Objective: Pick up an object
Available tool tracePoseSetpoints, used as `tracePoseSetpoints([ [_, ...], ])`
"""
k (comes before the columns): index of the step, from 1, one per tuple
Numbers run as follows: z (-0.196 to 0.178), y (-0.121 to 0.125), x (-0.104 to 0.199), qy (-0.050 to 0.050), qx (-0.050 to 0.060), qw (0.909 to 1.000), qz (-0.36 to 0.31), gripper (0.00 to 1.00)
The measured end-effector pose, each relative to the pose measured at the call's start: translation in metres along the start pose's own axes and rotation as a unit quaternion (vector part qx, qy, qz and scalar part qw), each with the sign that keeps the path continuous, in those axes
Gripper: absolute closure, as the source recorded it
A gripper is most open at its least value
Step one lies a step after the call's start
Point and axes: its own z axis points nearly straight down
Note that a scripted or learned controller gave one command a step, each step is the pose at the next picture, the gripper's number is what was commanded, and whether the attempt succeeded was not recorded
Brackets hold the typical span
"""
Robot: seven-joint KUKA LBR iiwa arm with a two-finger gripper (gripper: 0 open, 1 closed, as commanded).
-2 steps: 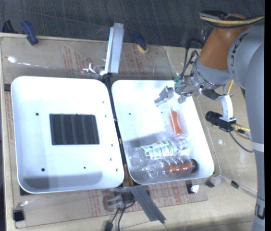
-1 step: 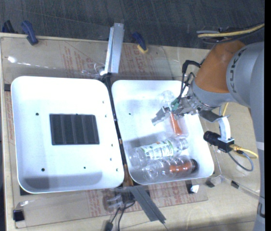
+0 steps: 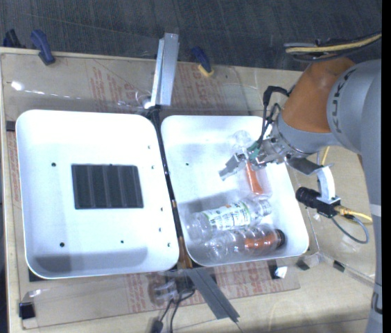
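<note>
While the grey arm (image 3: 348,109) with its orange band reaches in from the right of the camera view, its claw (image 3: 251,159) hangs over the upper middle of the right bin (image 3: 181,144). The claw sits directly above a clear plastic bottle with an orange-red filling (image 3: 256,179), which lies roughly upright in the picture, near the bin's right wall. Whether the claw's parts stand apart or together cannot be told, because the wrist and the glare on the plastic hide them; nothing can be seen clamped between them.

Lower in the same bin lie two more bottles, close together along the front wall. One is a clear bottle with a white and green label (image 3: 229,218), lying on its side at a slight slant. Just below it lies a clear bottle with a reddish-brown end (image 3: 251,242), also on its side and touching or nearly touching the labelled one.

To the left, the left bin (image 3: 43,144) holds a dark ribbed rectangular block (image 3: 107,186) lying flat near its middle. A thin dark divider runs between the two bins. Both bins rest on the pale desk (image 3: 77,71), whose far edge carries blue clamps (image 3: 43,47) and a grey metal bar (image 3: 165,68) standing at the seam between the bins.
</note>
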Motion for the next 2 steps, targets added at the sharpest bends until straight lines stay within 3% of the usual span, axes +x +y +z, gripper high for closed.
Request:
tracePoseSetpoints([
  [1,-0.005,-0.033,0.029,0.001,0.001,0.9998,-0.022,0.0],
  [2,0.004,-0.031,0.007,0.0,0.0,0.9997,-0.025,0.0],
])
